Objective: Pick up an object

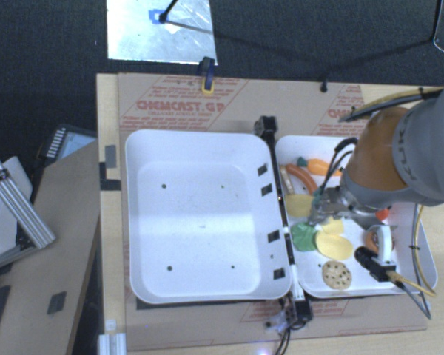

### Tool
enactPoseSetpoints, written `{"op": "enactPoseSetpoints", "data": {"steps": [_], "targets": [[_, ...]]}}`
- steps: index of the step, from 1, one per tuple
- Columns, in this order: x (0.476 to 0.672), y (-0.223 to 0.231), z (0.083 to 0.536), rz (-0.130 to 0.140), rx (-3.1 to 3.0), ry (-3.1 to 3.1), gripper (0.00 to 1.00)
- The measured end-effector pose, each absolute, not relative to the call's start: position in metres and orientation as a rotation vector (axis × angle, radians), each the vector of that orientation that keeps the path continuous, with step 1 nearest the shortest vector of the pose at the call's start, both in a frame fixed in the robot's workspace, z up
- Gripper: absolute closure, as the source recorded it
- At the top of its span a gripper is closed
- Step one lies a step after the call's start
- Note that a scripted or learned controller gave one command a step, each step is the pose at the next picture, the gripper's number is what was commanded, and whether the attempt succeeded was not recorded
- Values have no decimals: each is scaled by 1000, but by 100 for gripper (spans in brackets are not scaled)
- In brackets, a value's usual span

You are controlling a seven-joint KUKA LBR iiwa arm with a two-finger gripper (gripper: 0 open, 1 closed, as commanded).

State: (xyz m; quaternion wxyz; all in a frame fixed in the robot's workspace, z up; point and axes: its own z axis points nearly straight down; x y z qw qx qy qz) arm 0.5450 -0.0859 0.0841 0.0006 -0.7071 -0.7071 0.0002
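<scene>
The right bin [355,292] holds several toy foods. An orange piece [318,166] and a reddish sausage [297,177] lie at its far left. Nearer are a pale yellow piece [299,204], a green piece [304,237], a yellow oval [334,245] and a brown cookie [336,274]. My gripper [323,208] is low inside this bin, right over the spot where the pale yellow, green and yellow oval pieces meet. The wrist hides what is beneath it, and I see nothing held.
The left bin [200,198] stands beside the right one, with a black-clipped divider [277,198] between them. An orange-brown item [374,237] lies by the right bin's right side, partly behind the arm. Both bins rest on a cardboard sheet [177,102].
</scene>
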Motion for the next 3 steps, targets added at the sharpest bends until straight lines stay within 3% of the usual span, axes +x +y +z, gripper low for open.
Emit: {"op": "enactPoseSetpoints", "data": {"steps": [1,2,3], "targets": [[491,-84,84,1,-2221,-2220,100],[551,-48,190,-11,-2217,-2237,100],[485,-34,218,-2,-2219,-2223,100]]}}
